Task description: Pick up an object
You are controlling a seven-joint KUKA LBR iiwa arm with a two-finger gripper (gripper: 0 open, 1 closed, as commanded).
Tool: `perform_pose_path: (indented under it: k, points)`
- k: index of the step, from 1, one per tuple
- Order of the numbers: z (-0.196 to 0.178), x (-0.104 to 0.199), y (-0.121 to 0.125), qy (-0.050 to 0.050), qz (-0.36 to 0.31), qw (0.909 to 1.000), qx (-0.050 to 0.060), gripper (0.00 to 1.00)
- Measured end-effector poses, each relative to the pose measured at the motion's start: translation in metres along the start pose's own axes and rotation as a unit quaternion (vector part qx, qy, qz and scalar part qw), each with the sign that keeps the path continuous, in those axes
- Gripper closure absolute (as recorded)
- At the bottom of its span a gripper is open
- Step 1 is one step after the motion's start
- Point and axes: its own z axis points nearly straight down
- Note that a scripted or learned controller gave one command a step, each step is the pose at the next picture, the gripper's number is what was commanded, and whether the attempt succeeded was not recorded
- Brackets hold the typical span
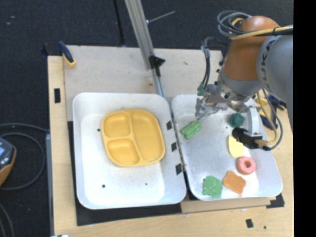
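Note:
The right bin [269, 184] holds several small toys. A light green block [190, 130] lies near its left wall. A teal piece [236, 118] sits further right, with a yellow piece [236, 146] below it. A pink donut [246, 165], an orange piece [234, 182] and a green piece [212, 186] lie toward the front. My gripper [201, 109] hangs over the back left of this bin, just above and to the right of the light green block. I see nothing held in it.
A yellow divided plate [133, 136] lies in the left bin [89, 191]. A metal pole [140, 31] slants up from between the bins at the back. Cables [269, 132] trail along the right bin's right side.

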Motion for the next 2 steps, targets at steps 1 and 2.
perform_pose_path:
  k: [1,2]
  points:
    - [-0.002,0.044,0.003,0.000,0.000,1.0000,0.000,1.00]
    - [0.002,0.104,-0.008,0.000,0.000,1.0000,0.002,1.00]
